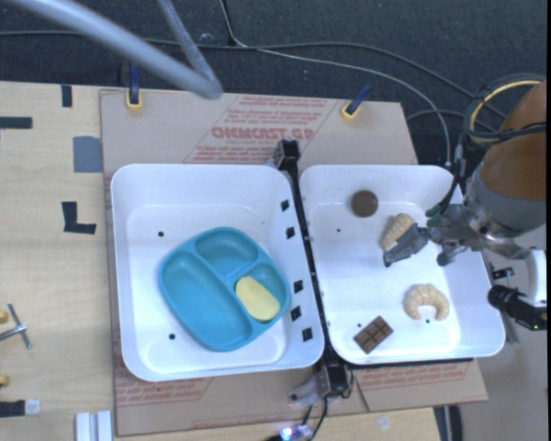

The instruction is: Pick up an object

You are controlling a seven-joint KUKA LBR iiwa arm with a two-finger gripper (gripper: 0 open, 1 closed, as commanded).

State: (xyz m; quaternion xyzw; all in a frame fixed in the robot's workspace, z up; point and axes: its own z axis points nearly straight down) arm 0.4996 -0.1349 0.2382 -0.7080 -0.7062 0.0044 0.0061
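Note:
In the right bin (331,191) lie a round brown cookie (364,203), a pale bread piece (396,229), a beige croissant (426,301) and a brown chocolate bar (374,334). My gripper (418,254) hangs low over the right bin, reaching in from the right. It is open, with bare bin floor between its fingers. Its left finger (402,247) sits right against the bread piece's lower edge. The croissant lies just below the gripper, apart from it.
The left bin (129,200) holds a blue divided plate (202,292) with a yellow lump (257,299) in one compartment. A black divider (298,246) runs between the bins. Cables trail behind the right bin, and the arm's grey body (510,191) stands over its right rim.

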